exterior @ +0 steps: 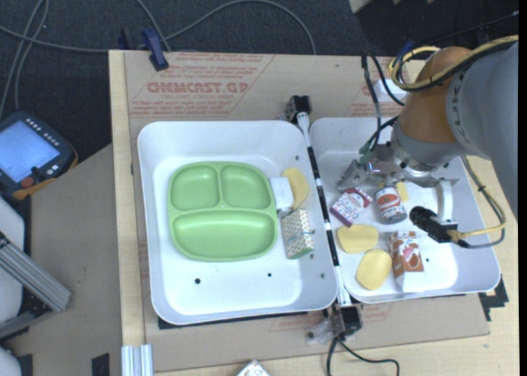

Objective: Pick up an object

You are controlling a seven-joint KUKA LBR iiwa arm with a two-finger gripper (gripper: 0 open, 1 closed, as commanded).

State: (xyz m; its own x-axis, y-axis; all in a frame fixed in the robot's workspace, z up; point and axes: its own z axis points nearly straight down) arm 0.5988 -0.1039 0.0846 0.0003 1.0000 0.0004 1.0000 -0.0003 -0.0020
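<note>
My gripper [365,171] hangs low over the upper left part of the right bin [466,280], reaching in from the right. Just below it lie a maroon packet [350,206] and a small can with a red label [389,205]. Nearer the front of that bin are a flat yellow piece [356,239], a rounded yellow object [373,268] and a red and white packet [406,254]. Nothing shows between the gripper and these objects. The wrist hides the bin's far right part.
The left bin [165,284] holds a green divided plate [222,210]. Along its right wall lie a yellow curved item [297,185], a small white item [282,194] and a patterned packet [297,233]. A black divider rail [317,193] runs between the bins.
</note>
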